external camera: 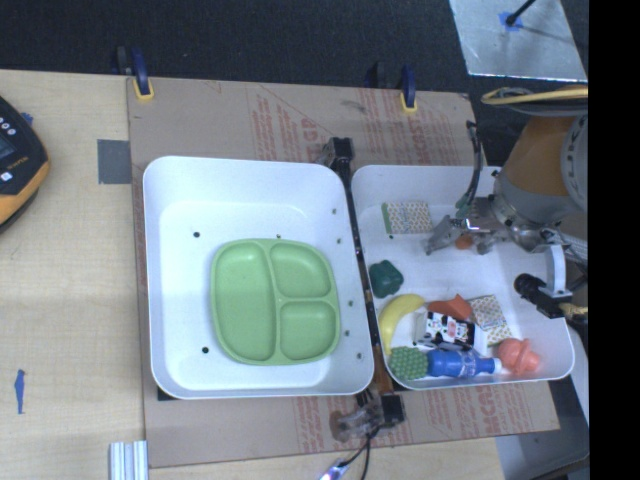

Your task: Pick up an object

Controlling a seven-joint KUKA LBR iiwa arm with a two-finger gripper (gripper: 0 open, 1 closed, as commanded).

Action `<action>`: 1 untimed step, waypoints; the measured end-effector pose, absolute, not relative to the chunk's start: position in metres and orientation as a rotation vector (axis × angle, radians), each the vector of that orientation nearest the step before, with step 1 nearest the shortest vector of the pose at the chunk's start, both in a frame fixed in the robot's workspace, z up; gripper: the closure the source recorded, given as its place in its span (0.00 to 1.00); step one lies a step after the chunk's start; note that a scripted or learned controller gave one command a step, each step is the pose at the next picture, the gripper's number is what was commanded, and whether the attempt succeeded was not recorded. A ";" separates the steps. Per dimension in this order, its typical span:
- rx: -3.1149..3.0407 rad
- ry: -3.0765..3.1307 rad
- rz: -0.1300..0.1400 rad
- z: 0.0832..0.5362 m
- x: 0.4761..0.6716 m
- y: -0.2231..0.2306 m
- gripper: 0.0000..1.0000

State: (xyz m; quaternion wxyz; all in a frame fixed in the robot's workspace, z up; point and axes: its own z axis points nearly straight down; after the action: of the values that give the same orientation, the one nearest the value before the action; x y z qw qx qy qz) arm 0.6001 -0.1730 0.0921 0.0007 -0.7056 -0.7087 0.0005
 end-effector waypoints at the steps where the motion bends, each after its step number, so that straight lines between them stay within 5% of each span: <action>1: -2.178 -2.202 0.041 0.088 0.647 -0.186 0.00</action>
State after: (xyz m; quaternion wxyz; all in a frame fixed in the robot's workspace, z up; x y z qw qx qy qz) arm 0.6472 -0.1862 0.0877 0.0223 -0.7030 -0.7107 0.0133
